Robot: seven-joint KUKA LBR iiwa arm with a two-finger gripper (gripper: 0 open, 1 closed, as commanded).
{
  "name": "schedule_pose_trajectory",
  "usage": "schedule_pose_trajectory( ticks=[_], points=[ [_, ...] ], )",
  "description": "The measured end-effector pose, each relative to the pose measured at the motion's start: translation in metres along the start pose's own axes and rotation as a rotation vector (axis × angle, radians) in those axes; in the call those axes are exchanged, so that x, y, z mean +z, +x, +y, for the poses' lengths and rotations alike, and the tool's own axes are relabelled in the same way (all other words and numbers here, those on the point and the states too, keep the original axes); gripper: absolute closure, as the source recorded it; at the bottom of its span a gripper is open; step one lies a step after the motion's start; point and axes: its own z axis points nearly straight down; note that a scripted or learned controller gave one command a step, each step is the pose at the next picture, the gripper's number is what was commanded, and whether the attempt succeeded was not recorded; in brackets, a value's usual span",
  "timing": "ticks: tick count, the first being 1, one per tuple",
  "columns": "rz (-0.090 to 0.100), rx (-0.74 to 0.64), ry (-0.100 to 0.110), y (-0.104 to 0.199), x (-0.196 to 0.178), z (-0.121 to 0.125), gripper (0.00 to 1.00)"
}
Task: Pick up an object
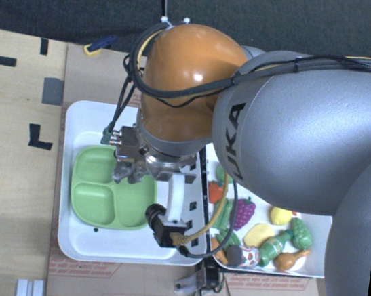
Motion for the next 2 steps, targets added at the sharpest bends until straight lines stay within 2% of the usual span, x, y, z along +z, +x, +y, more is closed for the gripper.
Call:
schedule_pose_trajectory(
  ticks=[1,2],
  points=[
    [0.016,-0.003,-0.032,0.008,-0.209,0.0,1.0],
    [0.004,0.001,-0.008,-0.004,-0.138,0.0,1.0]
  ],
)
